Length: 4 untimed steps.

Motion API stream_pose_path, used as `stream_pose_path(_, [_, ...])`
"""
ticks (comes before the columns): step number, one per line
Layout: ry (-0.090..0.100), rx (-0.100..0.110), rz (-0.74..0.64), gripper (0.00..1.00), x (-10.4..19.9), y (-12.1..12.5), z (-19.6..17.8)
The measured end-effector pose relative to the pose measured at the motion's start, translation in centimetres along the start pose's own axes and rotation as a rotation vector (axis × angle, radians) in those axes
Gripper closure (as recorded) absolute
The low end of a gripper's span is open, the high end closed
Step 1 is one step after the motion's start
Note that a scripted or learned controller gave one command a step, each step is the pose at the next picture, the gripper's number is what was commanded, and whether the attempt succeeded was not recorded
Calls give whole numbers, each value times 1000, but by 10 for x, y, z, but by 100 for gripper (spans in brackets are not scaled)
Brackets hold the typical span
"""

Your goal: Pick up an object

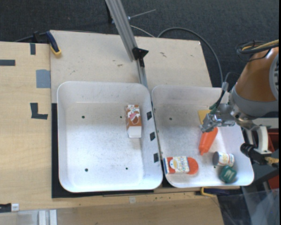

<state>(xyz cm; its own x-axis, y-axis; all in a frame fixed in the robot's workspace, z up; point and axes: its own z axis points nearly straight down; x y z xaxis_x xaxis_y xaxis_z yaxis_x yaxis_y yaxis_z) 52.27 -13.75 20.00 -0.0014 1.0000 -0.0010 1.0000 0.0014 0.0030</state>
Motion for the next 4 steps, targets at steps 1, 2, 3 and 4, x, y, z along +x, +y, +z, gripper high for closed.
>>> stream_pose_path(1, [0, -2, -1, 100, 0, 1, -53])
stream_pose_path(2, [2, 5, -6, 100, 57, 18, -42])
stream_pose_path(3, [2, 4, -5, 100, 102, 34, -38])
stream_pose_path(4, [3, 5, -7, 100, 158, 35, -42])
